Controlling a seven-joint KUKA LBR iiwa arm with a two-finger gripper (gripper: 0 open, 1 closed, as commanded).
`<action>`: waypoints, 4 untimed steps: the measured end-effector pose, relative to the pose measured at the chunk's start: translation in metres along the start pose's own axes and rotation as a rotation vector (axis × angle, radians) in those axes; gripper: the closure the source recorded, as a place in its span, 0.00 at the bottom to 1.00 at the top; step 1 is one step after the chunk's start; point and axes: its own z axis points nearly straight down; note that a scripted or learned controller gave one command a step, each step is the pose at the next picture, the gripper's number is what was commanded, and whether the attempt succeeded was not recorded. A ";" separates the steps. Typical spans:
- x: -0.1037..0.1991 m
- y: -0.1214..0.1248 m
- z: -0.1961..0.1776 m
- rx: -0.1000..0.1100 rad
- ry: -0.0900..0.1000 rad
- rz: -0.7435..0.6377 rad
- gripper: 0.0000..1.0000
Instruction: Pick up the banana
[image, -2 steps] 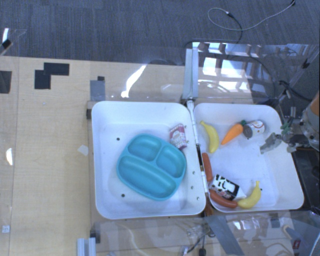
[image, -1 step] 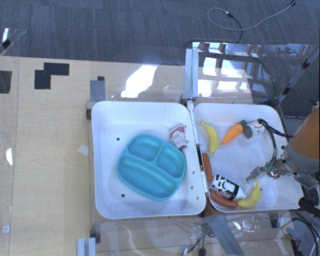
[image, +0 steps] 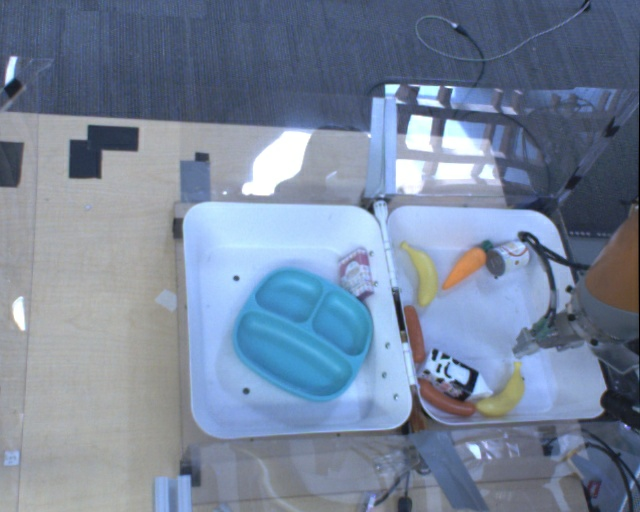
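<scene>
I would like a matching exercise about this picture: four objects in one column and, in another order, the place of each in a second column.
Objects:
1. blue divided plate
2. carrot
3. small red and white packet
4. gripper

Places:
A. right bin, upper part, beside the upper banana
B. left bin, against the wall shared with the right bin
C. middle of the left bin
D. over the right bin, just above the lower banana

Pairs: 1-C, 2-A, 3-B, 4-D
</scene>
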 end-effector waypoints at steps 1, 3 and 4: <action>0.026 0.004 0.015 -0.004 -0.005 0.566 1.00; 0.106 0.045 -0.099 0.007 0.001 0.740 0.00; 0.078 0.014 0.016 0.000 0.002 0.616 0.00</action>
